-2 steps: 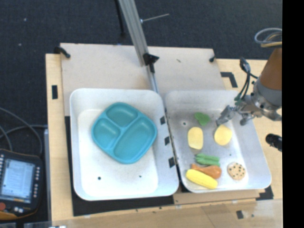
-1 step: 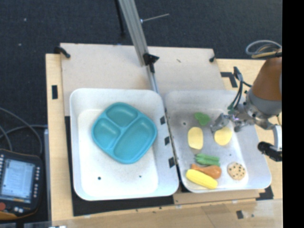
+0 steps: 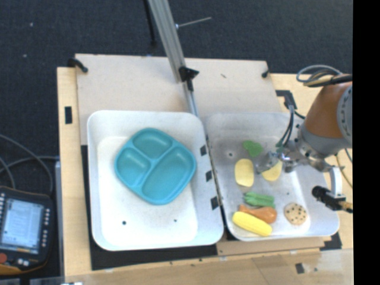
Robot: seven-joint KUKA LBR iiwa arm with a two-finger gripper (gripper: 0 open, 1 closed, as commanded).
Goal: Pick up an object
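Spanning the scene is the wooden bench (image 3: pixel 148 88), which carries the two shallow white bins side by side. The left bin (image 3: pixel 119 230) lies well to the left of the jaws and holds a blue divided plate (image 3: pixel 156 165). The right bin (image 3: pixel 231 129) is the one the jaws hang over. The grey arm (image 3: pixel 326 120) with its orange band reaches in from the right, and a slanted metal rail (image 3: pixel 169 31) rises up and to the left of the jaws.

The gripper (image 3: pixel 270 161) sits low over the middle of the right bin; whether the jaws are released or clenched I cannot tell, as they are too small and blurred here. A pale yellow slice (image 3: pixel 273 171) lies right at the jaws, just below them, though contact is unclear. Just left of the jaws is a yellow oval piece (image 3: pixel 244 173). Below the jaws, towards the near edge, lie a yellow corn cob (image 3: pixel 252 223), an orange carrot (image 3: pixel 261 212) and a green bean pod (image 3: pixel 258 199), bunched together. A green leaf piece (image 3: pixel 252 148) sits up and left of the jaws. A round cookie (image 3: pixel 295 214) lies down and to the right.
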